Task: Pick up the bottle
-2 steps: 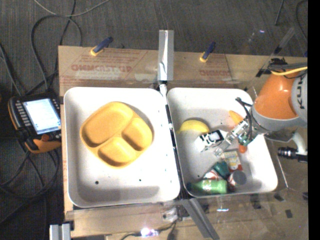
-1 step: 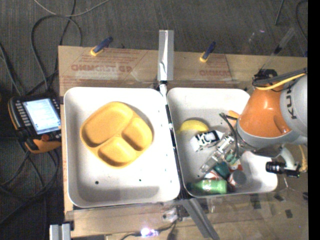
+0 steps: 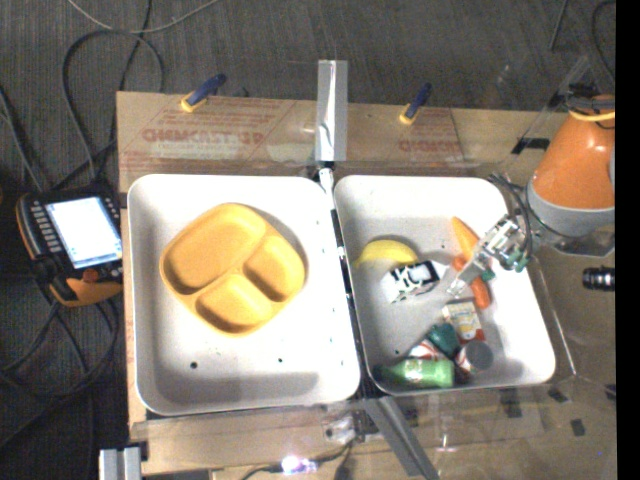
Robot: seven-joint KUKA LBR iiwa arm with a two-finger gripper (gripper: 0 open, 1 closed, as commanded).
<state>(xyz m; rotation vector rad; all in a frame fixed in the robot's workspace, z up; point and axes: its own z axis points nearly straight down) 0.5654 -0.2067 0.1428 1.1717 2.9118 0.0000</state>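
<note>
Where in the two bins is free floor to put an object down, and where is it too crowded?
Left bin: bare floor along the front and left of the yellow divided plate. Right bin: bare at the back, behind the banana. Its front right is crowded around the green bottle and gripper.

At lower right, the green bottle [image 3: 418,371] lies in the right bin [image 3: 520,363]. The gripper [image 3: 478,260] hangs above it, near a carrot [image 3: 465,236].
</note>
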